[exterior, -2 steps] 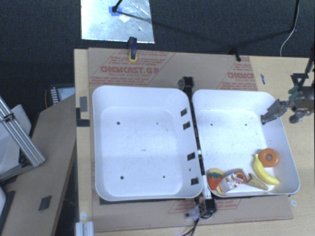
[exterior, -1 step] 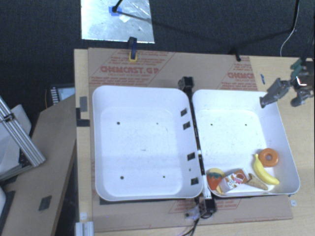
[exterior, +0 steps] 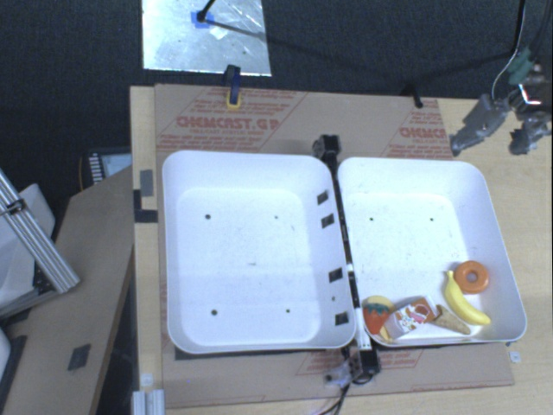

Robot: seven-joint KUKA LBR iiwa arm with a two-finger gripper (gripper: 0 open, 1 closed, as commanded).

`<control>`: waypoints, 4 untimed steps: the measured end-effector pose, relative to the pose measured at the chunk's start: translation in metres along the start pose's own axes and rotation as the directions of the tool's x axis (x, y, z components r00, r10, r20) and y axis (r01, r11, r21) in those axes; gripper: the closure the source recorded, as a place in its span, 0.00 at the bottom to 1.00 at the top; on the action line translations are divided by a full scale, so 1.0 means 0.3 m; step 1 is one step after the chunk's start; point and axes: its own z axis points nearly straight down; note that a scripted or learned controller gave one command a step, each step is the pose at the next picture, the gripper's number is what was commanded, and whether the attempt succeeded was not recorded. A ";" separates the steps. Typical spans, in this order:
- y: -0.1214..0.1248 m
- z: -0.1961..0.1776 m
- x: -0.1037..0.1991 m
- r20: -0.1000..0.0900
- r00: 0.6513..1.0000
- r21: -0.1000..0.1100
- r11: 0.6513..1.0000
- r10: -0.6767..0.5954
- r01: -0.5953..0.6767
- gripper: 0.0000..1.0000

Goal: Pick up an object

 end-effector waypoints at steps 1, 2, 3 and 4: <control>0.000 0.017 0.183 0.000 1.000 0.010 1.000 0.000 0.000 0.00; 0.000 0.017 0.178 0.000 1.000 0.010 1.000 0.005 -0.005 0.00; -0.005 0.016 -0.126 0.004 1.000 0.009 1.000 0.018 -0.018 0.00; 0.000 0.017 0.075 0.000 1.000 0.009 1.000 0.000 0.000 0.00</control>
